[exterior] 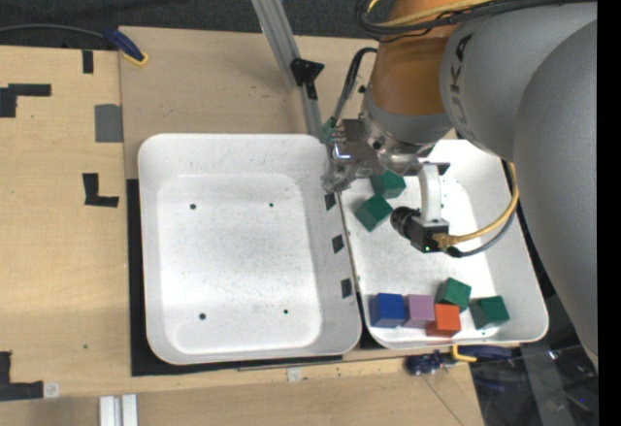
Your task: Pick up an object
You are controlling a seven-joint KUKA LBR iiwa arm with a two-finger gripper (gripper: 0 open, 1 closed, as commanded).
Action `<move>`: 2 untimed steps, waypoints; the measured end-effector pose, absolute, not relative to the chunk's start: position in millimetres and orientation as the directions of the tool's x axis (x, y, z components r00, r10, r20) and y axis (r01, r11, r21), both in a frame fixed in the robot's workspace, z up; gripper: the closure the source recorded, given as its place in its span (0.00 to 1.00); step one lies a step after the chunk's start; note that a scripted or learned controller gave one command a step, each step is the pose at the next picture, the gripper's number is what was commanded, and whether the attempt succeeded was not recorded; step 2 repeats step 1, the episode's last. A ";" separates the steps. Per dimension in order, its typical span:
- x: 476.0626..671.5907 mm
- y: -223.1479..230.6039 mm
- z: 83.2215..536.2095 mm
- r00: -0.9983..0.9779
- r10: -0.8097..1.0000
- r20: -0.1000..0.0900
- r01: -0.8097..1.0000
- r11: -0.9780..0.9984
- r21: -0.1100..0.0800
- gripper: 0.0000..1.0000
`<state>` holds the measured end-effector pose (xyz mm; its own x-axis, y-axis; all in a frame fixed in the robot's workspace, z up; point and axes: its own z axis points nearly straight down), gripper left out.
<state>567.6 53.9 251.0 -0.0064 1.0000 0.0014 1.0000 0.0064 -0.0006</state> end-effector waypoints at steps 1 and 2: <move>585.0 98.7 235.3 -0.005 1.000 0.000 1.000 0.005 -0.002 1.00; 585.0 98.7 235.3 -0.005 1.000 0.000 1.000 0.005 -0.002 1.00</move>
